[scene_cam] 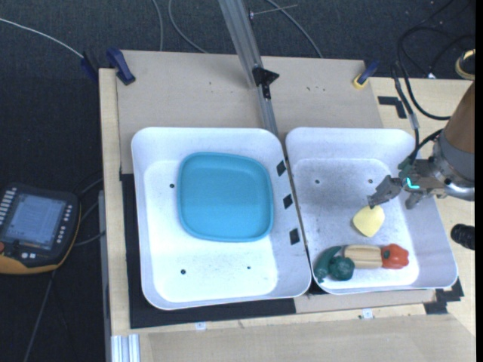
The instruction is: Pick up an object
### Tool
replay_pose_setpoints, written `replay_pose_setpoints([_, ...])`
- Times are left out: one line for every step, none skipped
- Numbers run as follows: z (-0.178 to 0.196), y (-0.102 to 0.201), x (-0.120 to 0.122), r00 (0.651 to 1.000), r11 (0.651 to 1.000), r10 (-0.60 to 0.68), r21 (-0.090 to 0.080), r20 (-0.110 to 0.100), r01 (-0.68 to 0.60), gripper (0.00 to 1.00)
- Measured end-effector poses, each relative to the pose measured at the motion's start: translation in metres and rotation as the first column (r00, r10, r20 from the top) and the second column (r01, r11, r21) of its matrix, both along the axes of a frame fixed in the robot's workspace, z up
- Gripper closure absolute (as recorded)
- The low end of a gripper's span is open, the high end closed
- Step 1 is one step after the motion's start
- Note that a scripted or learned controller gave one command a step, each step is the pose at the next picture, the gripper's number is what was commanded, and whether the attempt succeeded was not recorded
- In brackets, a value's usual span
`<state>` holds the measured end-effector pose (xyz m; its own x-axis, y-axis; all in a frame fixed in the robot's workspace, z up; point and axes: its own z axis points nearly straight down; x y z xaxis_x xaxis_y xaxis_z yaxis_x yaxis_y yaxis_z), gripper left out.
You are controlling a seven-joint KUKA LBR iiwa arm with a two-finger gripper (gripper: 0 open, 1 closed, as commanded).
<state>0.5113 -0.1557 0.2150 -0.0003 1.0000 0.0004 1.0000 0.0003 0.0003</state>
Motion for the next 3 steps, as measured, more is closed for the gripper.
replay_pose_setpoints([0.000,0.000,0.000,1.000,1.000,0.000,0.000,0.000,0.000,0.00])
replay_pose_setpoints([-0.044,0.001,-0.007,1.000,1.000,0.000,0.000,-0.003,0.000,0.00])
replay_pose_setpoints([-0.107,-0.001,-0.008,1.000,1.000,0.000,0.001,-0.005,0.000,0.00])
